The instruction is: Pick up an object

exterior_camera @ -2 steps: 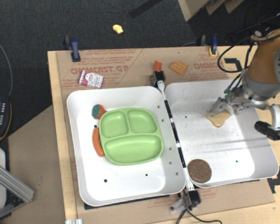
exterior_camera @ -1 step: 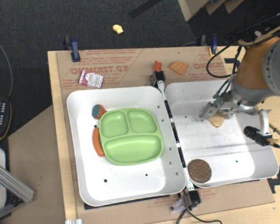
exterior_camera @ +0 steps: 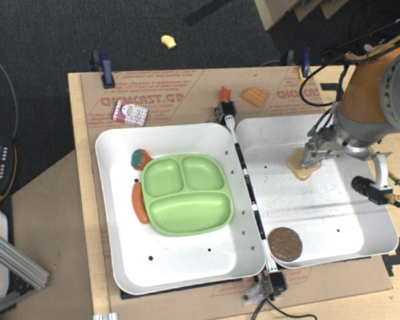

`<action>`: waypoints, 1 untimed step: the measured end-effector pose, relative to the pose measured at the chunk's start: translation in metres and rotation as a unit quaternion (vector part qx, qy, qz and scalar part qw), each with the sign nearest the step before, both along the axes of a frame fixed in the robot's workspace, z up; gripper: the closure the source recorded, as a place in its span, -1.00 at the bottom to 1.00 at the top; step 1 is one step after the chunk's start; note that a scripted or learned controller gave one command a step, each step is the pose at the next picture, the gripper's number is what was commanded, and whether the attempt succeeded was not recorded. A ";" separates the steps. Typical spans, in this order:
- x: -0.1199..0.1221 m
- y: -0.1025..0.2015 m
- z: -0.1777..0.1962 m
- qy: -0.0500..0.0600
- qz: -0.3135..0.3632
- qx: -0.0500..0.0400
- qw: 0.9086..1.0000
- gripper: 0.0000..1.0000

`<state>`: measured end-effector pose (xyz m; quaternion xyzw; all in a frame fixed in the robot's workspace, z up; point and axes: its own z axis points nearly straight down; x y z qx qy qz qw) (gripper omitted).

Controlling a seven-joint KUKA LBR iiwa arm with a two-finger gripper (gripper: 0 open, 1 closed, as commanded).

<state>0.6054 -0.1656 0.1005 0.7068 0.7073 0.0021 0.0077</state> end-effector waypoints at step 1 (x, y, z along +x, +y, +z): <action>-0.093 -0.002 0.038 0.010 -0.003 0.005 1.000 1.00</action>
